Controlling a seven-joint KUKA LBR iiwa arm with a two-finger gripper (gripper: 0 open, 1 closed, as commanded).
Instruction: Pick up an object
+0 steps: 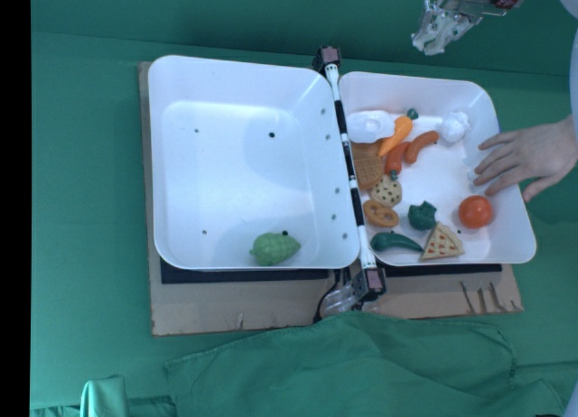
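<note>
My pincer hung high at the top right, above the green backdrop and past the far edge of the right bin; nothing sat between its pale fingers, and how wide they stood I could not tell. No readable writing or labels anywhere. My wrist angled down and to the left, toward the bins, grey arm entering from the upper right corner.

A person's hand lay over the right bin's right rim, fingers spread, pointing left into the bin. Right bin held the toy food: white bottle near the divider, orange carrot, sausage, white lump, waffle, cookie, orange ring, dark green piece, red tomato, green pepper, pizza slice.

Left bin held one green lumpy fruit near its front wall. Both bins rested on cardboard on the green surface; rumpled green cloth lay in front.
</note>
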